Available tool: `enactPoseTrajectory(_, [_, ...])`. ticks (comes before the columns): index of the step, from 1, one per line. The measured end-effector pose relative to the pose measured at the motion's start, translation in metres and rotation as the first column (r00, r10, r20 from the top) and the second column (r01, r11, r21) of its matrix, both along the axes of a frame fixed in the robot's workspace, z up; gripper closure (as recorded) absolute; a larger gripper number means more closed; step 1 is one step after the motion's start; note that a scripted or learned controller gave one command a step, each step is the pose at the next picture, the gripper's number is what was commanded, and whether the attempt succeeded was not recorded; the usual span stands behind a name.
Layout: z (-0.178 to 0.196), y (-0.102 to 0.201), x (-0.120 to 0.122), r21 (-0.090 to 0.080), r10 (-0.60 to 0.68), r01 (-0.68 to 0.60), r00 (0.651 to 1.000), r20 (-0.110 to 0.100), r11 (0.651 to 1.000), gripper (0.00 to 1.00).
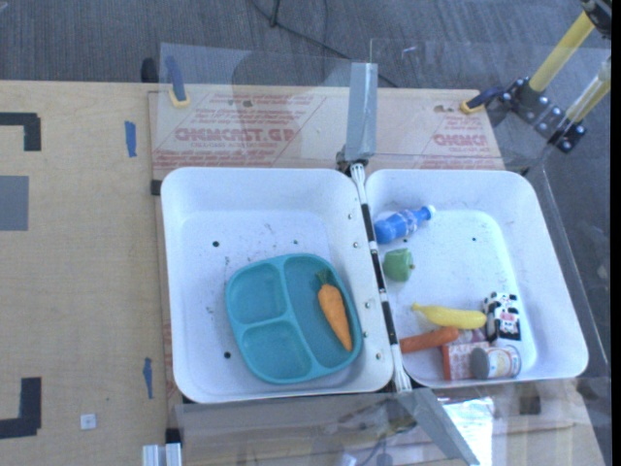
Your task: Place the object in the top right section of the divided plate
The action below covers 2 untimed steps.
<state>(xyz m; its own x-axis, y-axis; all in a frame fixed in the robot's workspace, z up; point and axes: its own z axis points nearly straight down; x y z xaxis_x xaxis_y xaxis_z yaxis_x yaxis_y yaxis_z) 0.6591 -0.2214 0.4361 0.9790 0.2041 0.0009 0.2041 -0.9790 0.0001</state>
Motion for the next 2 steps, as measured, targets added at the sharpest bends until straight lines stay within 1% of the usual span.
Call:
enactPoseTrajectory(1, [0.011, 0.005, 0.002, -0.002, 0.008, -0.008, 1.0, 0.001, 1.0, 1.0])
enactPoseTrajectory(2, [-0.016, 0.089, 0.001, 0.003, 0.105, -0.105, 0.994, -0.003, 0.994, 1.0])
